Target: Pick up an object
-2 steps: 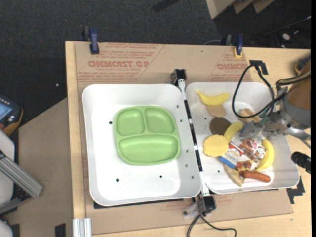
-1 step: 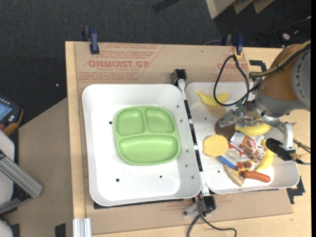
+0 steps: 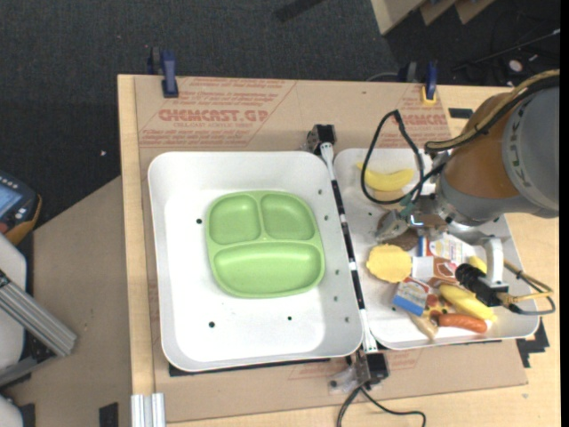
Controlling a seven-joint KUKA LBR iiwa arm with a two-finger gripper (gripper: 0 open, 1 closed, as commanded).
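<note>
Arm (image 3: 498, 163) hung over right bin (image 3: 524, 327), gripper (image 3: 416, 219) down among clutter; its state could not be told. Objects lay in right bin: yellow disc (image 3: 388, 262), banana (image 3: 468, 301). Nothing visibly lifted; pick judged not yet done. Green tray (image 3: 264, 243) sat in left bin (image 3: 178, 310).

Worktop (image 3: 258, 105): tan board, red printed lettering along 12 o'clock margin. Two blue clamps on 12 o'clock edge, one (image 3: 165, 69) toward 11, other (image 3: 430, 80) toward 1. Left white bin (image 3: 178, 238) at centre to 9 o'clock; right white bin (image 3: 524, 323) at 3 o'clock, the two touching along shared edge. Black fixtures at seam ends: one (image 3: 321, 135) at 12, one (image 3: 372, 367) at 6.
</note>
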